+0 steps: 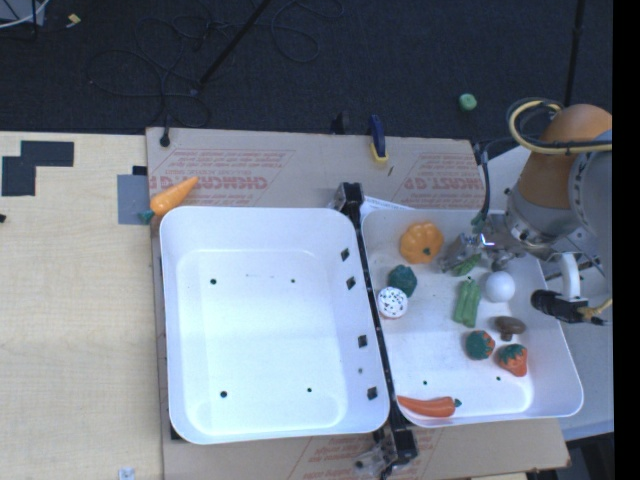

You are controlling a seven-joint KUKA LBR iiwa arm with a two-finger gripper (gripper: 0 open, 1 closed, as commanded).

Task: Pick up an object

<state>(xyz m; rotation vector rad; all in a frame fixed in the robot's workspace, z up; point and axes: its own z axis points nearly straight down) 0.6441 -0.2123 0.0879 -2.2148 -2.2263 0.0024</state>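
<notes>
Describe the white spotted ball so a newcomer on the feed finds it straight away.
Look in the right bin, along its left wall by the divider. The white spotted ball lies about halfway down, just below a dark green lump. It is the one white piece with dark dots; the plain white ball lies further right.

Bright, even light is falling on the two white bins [260, 318], and they are glowing almost pure white. The floor [300, 48] at the top of the frame is staying very dark. Shadows are looking soft and faint. The whole picture is looking a little blurry and grainy.
</notes>
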